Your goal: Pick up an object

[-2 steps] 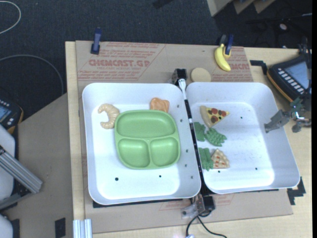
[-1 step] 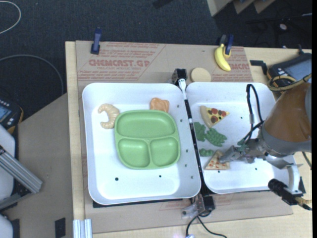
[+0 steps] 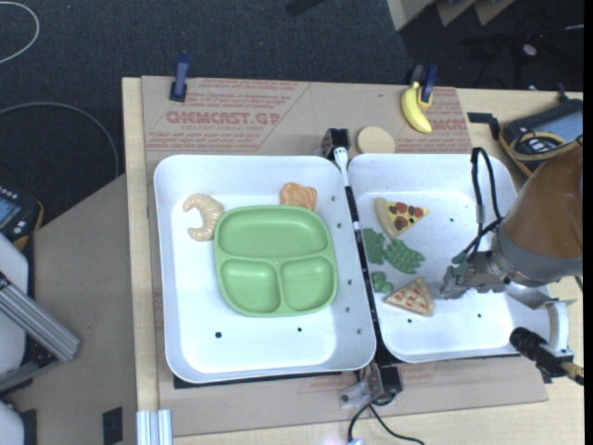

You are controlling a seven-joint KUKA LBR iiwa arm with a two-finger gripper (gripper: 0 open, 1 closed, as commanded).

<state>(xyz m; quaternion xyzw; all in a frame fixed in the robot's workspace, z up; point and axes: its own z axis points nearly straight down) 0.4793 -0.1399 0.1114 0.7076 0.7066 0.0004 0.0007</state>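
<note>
My claw (image 3: 456,281) sits low in the right bin (image 3: 463,341), just right of a pizza slice (image 3: 411,298); I cannot tell how far it is open, or whether it has anything. Greens (image 3: 391,253) and a second slice (image 3: 399,216) lie nearby. The left bin (image 3: 185,341) carries a green tray (image 3: 275,260), a croissant (image 3: 202,214) and a bun (image 3: 298,195).

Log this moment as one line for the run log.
arm: over right bin | gripper: beside lower pizza slice, nothing seen held | left bin: green tray, croissant
</note>
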